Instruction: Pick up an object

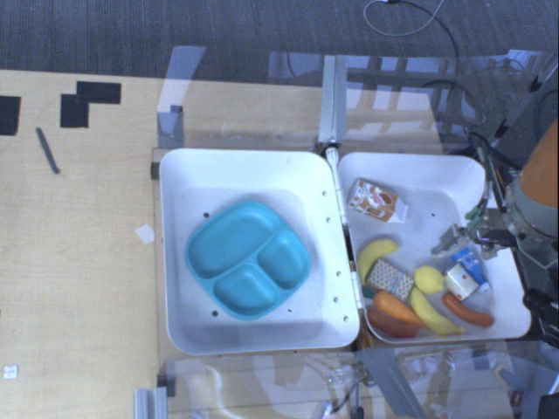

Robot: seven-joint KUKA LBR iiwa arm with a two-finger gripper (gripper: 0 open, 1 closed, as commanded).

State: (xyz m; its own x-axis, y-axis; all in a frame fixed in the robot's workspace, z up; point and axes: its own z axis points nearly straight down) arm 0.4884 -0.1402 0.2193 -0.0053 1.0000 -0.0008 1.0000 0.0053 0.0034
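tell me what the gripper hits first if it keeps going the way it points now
Probably the blue and white carton just below the gripper in the right bin, though depth is hard to judge from this slanted view.

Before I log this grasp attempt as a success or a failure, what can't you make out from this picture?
- Hand of the grey arm, camera view: small and blurred against the right white bin; finger state unreadable.
- Blue-and-white carton: label too small to read, and contact with the hand is unclear.
- Dark red rounded item: partly covered by the orange plastic carrot.
- Arm: cut off by the right edge.
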